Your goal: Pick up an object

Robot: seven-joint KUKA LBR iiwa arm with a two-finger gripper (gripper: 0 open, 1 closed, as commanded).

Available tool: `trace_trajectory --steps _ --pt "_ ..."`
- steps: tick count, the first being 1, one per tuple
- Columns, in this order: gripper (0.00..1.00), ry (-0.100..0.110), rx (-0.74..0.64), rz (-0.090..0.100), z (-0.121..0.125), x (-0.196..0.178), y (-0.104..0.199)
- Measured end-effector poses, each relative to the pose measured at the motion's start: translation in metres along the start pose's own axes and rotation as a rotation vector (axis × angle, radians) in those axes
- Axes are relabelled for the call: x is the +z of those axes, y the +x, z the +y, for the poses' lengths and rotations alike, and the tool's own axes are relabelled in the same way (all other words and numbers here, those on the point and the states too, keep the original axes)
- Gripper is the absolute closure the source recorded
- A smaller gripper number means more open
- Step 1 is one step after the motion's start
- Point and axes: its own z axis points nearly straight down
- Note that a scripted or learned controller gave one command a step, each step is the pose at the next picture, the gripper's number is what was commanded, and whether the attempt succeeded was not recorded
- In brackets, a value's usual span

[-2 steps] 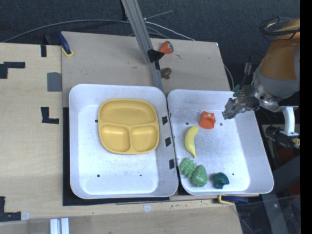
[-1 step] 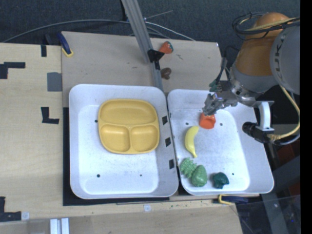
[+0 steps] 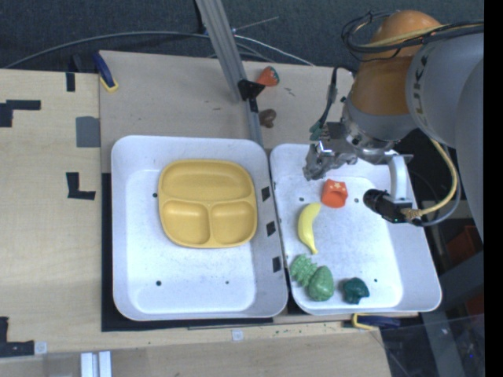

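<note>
From my remote seat I see the arm [image 3: 409, 69] reaching in from the right, its tool [image 3: 321, 163] hanging over the far left corner of the right bin [image 3: 409, 281]. Whether the tool is open or closed I cannot tell; it appears dark and blurred against the white bin floor, and I see nothing clearly caught in it.

Just beside the tool, a little nearer to me and to its right, sits a small orange-red block [image 3: 335, 194]. Further toward me from the tool lies a yellow banana [image 3: 307, 227], its length running roughly along the bin's left wall. Beyond that, near the front edge of the same bin, are a green bumpy vegetable toy [image 3: 313, 277] and, just to its right, a dark teal lump [image 3: 355, 290]; the two are close but apart.

To the tool's left, across the divide between the bins, the left bin [image 3: 141, 289] holds a yellow divided plate [image 3: 208, 203] with three compartments, lying flat in the far half.

Behind the tool on the wooden surface [image 3: 47, 234] stands a slanted grey pole [image 3: 224, 34], with a small orange-red object [image 3: 269, 75] and a brown one [image 3: 268, 118] close to its foot.
</note>
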Motion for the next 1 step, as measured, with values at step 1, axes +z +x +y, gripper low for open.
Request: trace_trajectory --steps 1 --pt "1.0 0.001 0.0 0.0 0.0259 0.011 0.0532"
